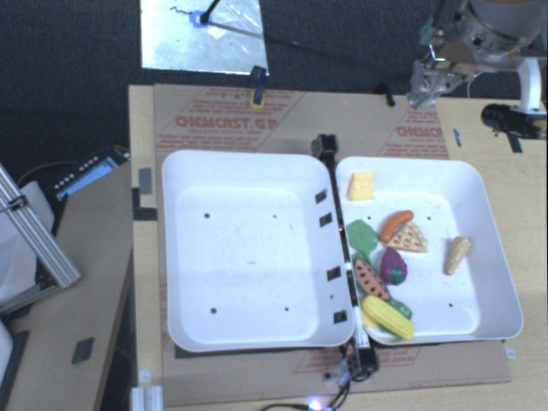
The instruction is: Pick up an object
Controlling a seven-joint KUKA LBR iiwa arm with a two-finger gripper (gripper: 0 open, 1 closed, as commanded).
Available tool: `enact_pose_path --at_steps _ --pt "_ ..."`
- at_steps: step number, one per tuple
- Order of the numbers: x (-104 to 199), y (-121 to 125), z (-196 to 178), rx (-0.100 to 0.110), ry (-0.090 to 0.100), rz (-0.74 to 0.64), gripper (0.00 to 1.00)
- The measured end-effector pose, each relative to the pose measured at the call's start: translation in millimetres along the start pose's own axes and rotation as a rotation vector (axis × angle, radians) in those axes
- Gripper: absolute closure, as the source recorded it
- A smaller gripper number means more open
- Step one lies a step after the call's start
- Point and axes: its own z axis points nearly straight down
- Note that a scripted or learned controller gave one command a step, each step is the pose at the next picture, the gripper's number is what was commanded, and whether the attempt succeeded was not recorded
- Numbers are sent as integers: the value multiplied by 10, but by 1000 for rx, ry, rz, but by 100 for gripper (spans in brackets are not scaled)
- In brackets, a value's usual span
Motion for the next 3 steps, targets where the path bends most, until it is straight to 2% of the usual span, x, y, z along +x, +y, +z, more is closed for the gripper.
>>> enact_pose_path --at_steps 3 --pt "1021 6 -625 1 0 0 100"
